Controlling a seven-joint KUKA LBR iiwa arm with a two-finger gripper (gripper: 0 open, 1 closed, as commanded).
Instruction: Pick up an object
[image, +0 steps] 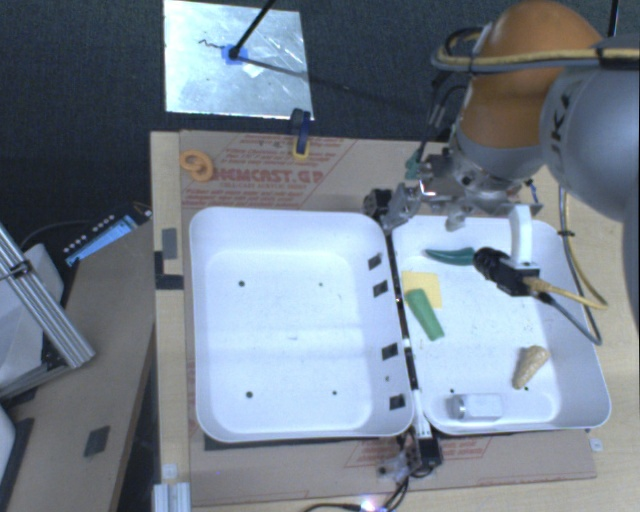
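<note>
Camera view: gripper (392, 206) hangs above rear of bin divider (404, 330); grip state cannot tell, no object seen in it. Teal curved piece (450, 256), yellow block (423, 287), green stick (428, 319) lie in right bin (490, 345). Step, as judged: approach. Next move calls for shifting over one piece, then descending.

The cardboard-covered bench (340, 160) carries two shallow white bins side by side: the left bin (290, 335) and the right bin (480, 345), their rims touching along the middle, where small black clips (383, 290) sit. An orange ring (196, 165) lies at the far left corner, and a yellow-and-blue clamp (299, 136) sits at the far edge.
</note>
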